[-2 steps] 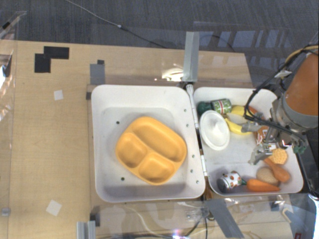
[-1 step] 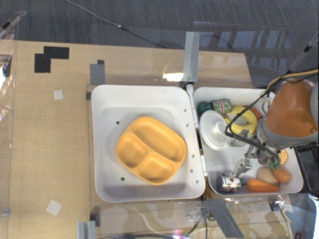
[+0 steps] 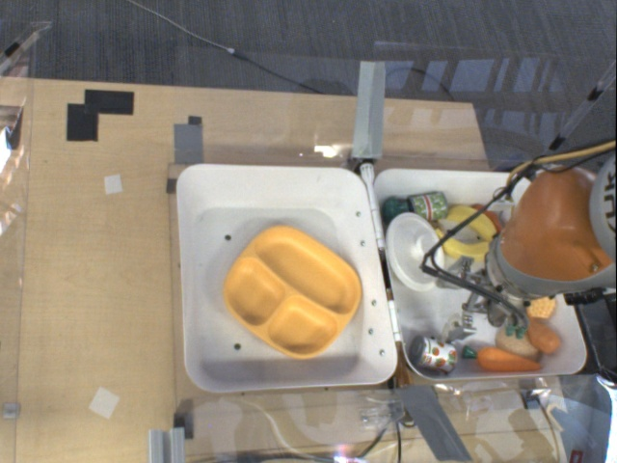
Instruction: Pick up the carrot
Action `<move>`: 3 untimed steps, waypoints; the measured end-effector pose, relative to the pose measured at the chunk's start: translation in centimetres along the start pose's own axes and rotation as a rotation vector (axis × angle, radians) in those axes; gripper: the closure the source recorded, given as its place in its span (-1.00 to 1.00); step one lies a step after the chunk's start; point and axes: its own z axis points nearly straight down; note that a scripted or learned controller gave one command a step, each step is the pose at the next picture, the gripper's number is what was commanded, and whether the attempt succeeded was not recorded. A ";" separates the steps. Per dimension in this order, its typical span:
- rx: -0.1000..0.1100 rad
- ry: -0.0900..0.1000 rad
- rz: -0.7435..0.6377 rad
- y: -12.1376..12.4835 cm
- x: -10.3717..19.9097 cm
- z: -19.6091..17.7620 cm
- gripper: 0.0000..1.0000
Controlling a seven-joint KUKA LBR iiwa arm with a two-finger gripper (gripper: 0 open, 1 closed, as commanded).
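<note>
**Arm over right bin, carrot lying loose at near edge**

Near edge of the shallow white right bin (image 3: 574,360): the orange tapered carrot (image 3: 508,360) lies flat, roughly left-right, green end toward the left, touching nothing metal. Just left of it sits a small printed tin can (image 3: 436,353) on its side. Just beyond the carrot, a small reddish-orange rounded piece (image 3: 544,339) and a pale beige lump (image 3: 516,342); a yellow waffle-textured piece (image 3: 541,308) pokes out a bit farther back

The two-finger gripper (image 3: 470,314) hangs above the bin floor, left of and beyond the carrot, between it and the white round plate (image 3: 413,250). Nothing between the fingers; can't tell if they're spread or clenched, too much metal and cable clutter. Orange band of the grey arm (image 3: 551,230) covers the right-middle of the bin

Farther back: yellow banana-like item (image 3: 466,235) beside the plate, then a green labelled can (image 3: 428,204) at the far-left corner

Shallow white left bin (image 3: 198,287): a yellow three-compartment plastic tray (image 3: 291,288) sits around the middle, turned at an angle
</note>
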 end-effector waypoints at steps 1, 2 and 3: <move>0.003 0.026 0.248 -2.9 -3.4 -4.7 -1.00; 0.003 0.019 0.310 -1.9 -0.6 0.9 -1.00; 0.008 0.028 0.624 -1.6 -1.0 -1.5 -1.00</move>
